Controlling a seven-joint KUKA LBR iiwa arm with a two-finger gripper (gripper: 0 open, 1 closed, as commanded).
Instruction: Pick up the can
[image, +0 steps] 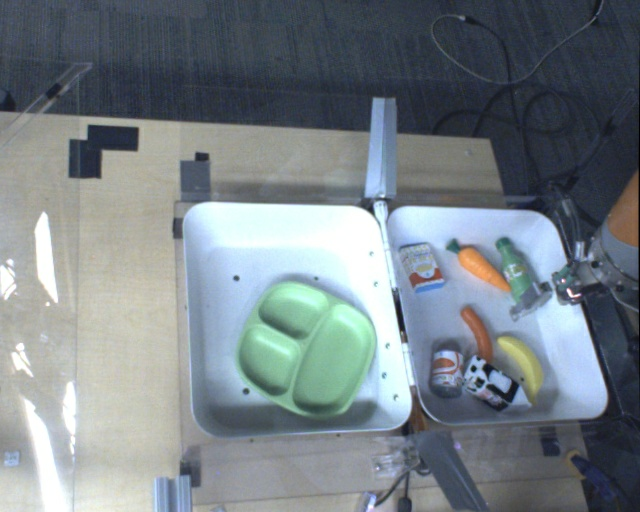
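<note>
— Where's the can (446, 370)?

— Upright near the front edge of the right bin (580, 400), touching a black-and-white carton (492, 383), sausage (476, 329) just behind

— And the gripper (545, 293)?

— At the bin's right edge, whether it's parted or closed I cannot tell

— Handling?

— Probably light, stiff, slick metal; grip its round sides mid-height

- Can (446, 371): small, silvery metal with a red-and-white label, top rim visible.
- Stood roughly upright, tilted a little toward the camera.
- Sat in the right bin (575, 405), in that bin's near-left corner, close to its left wall.
- Lay free on the bin floor, nothing gripping it.
- Bin's far edge was well apart from it.
</note>
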